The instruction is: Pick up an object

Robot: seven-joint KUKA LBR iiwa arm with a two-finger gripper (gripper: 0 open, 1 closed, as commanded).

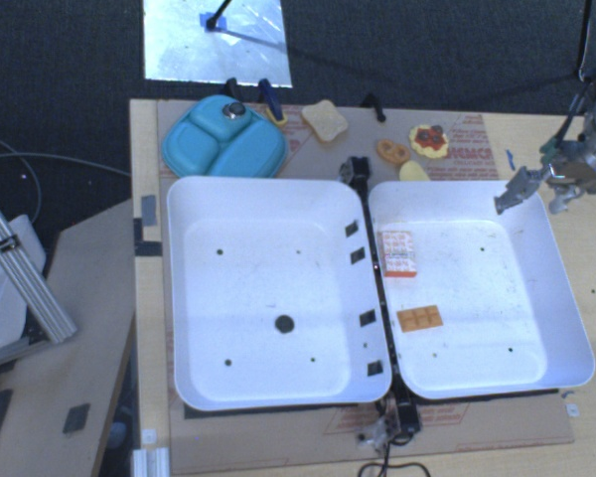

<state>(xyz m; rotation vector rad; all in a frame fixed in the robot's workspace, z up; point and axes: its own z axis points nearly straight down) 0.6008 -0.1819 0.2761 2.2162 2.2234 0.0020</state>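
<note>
End effector over right bin corner, metal fingers apart; flat orange waffle-textured square, printed packet inside.

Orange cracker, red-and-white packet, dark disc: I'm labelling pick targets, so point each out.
orange cracker (pixel 419 318), camera view, centre of its top face
red-and-white packet (pixel 397 252), camera view, middle of its printed face
dark disc (pixel 284 324), camera view, its centre

Open floor across right bin around small box and orange cracker.
</note>
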